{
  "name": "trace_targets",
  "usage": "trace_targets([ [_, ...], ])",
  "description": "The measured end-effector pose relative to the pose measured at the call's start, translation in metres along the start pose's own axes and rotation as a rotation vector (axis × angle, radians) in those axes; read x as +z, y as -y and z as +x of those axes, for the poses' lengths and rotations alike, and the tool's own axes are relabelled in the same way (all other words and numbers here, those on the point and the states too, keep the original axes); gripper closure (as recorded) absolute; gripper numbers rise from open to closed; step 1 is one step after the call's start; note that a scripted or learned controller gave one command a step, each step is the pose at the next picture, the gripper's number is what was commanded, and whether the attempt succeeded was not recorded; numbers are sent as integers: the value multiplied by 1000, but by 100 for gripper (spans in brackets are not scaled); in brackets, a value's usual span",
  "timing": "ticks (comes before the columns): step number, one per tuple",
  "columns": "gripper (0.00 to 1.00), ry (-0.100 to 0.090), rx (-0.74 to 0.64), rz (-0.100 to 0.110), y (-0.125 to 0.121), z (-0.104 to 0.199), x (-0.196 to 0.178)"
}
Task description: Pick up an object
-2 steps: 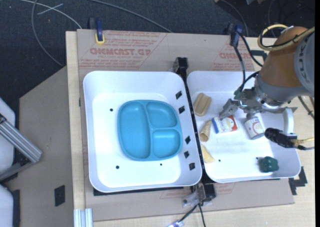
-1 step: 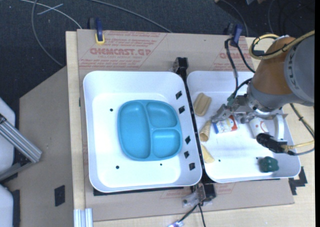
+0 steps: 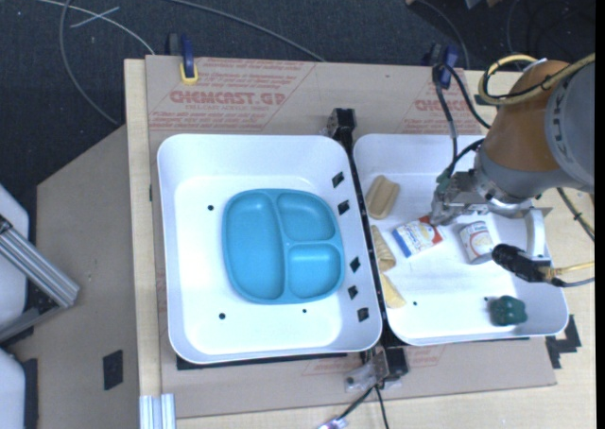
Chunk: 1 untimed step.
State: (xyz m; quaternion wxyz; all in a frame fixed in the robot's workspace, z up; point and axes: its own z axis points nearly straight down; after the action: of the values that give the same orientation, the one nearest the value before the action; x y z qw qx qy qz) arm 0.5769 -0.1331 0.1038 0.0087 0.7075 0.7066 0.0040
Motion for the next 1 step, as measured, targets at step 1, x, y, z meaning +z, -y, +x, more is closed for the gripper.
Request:
trace_targets([
  [1, 100, -6, -1, 14, 5, -4, -47],
])
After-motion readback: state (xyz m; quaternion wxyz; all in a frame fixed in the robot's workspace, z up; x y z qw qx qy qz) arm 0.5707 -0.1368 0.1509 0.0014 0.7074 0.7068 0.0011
